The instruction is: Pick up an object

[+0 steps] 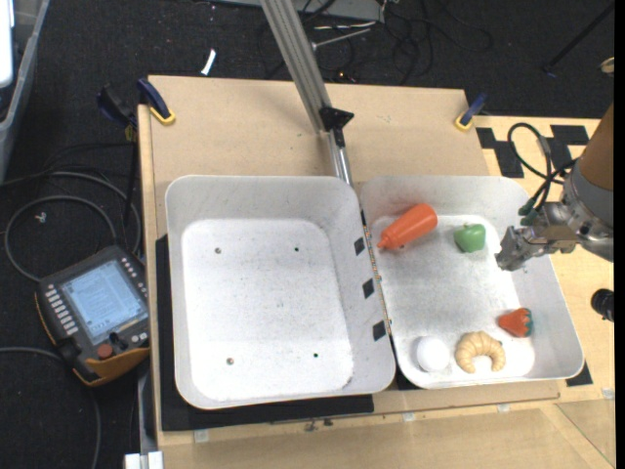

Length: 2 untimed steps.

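Green pepper (470,237) just left of hand (512,257)

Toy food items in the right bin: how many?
5: carrot upper left, green pepper beside the tool, strawberry right, egg and croissant at the near edge. None seem hidden.

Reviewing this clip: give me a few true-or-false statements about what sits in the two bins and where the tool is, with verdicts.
1. The orange plastic carrot lies in the right white bin. True.
2. The green plastic pepper lies in the left white bin. False: it lies in the right bin, beside the carrot.
3. The tan croissant-shaped toy lies next to the white egg-shaped toy. True.
4. The tool hangs over the left bin. False: it is at the right bin's right side.
5. The small red strawberry-like toy lies between the carrot and the pepper. False: it lies near the right bin's lower right corner.
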Each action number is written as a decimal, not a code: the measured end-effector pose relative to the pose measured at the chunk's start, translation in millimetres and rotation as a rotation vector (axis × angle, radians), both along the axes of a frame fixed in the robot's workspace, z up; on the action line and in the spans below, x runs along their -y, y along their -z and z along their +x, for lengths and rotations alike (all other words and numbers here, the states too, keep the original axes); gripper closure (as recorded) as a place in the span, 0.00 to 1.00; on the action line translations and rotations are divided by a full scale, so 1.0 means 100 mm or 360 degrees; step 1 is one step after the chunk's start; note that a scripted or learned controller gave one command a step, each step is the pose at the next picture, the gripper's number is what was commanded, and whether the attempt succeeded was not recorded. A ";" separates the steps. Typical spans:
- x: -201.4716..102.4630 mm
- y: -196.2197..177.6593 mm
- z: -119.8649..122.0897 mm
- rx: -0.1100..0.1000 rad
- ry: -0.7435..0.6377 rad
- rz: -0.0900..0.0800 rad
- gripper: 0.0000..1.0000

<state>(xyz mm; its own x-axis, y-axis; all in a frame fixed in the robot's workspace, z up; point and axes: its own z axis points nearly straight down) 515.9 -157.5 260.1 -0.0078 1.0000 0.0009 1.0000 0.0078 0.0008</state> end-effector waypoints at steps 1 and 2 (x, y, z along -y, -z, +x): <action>-0.49 0.14 0.05 -0.0002 0.0000 0.0001 1.00; -1.03 0.07 0.12 0.0001 -0.0001 0.0001 1.00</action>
